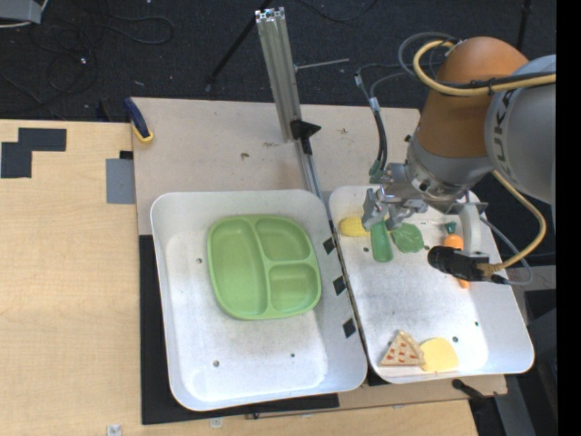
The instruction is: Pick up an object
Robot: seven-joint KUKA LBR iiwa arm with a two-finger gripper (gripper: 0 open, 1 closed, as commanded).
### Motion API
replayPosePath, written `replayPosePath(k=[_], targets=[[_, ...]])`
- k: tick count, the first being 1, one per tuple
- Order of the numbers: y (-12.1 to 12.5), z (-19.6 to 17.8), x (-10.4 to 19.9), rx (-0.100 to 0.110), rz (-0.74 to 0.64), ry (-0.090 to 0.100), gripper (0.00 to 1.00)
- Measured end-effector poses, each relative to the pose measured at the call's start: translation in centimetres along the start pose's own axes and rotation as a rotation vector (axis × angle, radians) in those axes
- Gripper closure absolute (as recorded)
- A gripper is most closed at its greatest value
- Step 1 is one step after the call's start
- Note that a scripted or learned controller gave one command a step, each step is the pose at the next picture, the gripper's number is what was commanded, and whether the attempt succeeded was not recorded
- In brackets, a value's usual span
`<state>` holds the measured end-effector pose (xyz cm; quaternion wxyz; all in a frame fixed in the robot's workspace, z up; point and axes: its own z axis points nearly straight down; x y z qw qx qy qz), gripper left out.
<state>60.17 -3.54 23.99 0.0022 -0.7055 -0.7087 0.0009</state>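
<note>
While the gripper [379,218] hangs over the right bin [508,357], I cannot tell whether it grips anything.
A green object [380,243] lies just beneath it near the bin's far left edge; the bin's middle floor is bare, with toys at its near edge.

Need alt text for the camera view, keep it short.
The grey-and-orange arm's claw is low over the right bin, at a cluster of small green and yellow toy items near its far edge. The left bin holds a green divided plate.
</note>
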Motion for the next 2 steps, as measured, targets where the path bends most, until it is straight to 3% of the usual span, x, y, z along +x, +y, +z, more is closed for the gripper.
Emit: replayPosePath(k=[2], targets=[[-1.3,0.0,10.9,0.000,-0.001,0.000,1.00]])
